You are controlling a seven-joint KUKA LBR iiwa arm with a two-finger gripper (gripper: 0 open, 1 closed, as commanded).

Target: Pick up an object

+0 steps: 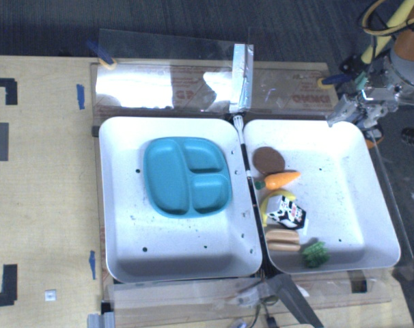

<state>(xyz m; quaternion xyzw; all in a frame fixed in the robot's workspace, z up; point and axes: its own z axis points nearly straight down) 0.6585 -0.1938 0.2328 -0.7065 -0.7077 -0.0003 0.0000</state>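
Currently gripper (357, 111) over right bin's (371, 203) far-right corner — finger state can't tell. Carrot (282, 180) nearest obj, down-left of it, long axis approx left-right.

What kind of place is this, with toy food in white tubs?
Probably a robotics lab bench for grasping practice: two white bins sit side by side, toy food like a carrot fills one, and a robot gripper waits at the corner.

Bright, even overhead light fills both white bins (330, 142), leaving only faint shadows. Strong glare washes out the clear panel (166, 84) behind the left bin (118, 183). The whole picture is slightly soft and grainy.
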